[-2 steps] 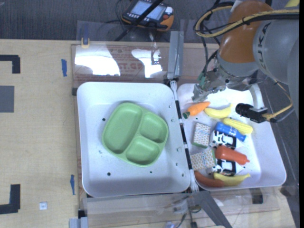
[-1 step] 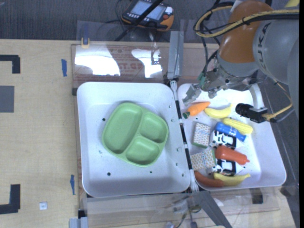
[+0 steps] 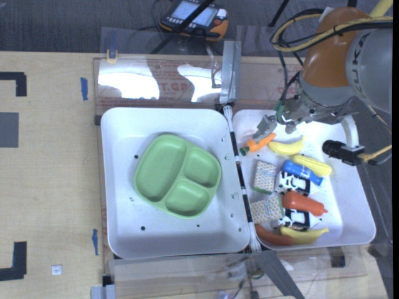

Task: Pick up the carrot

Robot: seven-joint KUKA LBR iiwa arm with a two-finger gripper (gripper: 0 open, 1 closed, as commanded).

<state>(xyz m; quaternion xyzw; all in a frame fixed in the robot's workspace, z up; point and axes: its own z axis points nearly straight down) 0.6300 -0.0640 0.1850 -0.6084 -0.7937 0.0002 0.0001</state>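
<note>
Orange carrot: small, green at its left end, lying flat at the upper left of the right bin, near the wall shared with the left bin. Not lifted.

Hand: at the end of the grey arm, low over the right bin's upper left corner, just above and beside the carrot. Finger spread cannot be told from this slant; no carrot is visible between them.

Right bin, other contents: yellow banana touching or just beside the carrot's right end; a second yellow piece and a blue item further right; two patterned sponges; a black-and-white carton; a red-orange pepper.

Left bin: green divided plate, nothing on it.

Desk: pale wood with black and blue tape marks.

Task status, as judged: approach made, hand positioned at the carrot; grasp unconfirmed, lift outstanding. The neighbouring banana may crowd the closing.
</note>
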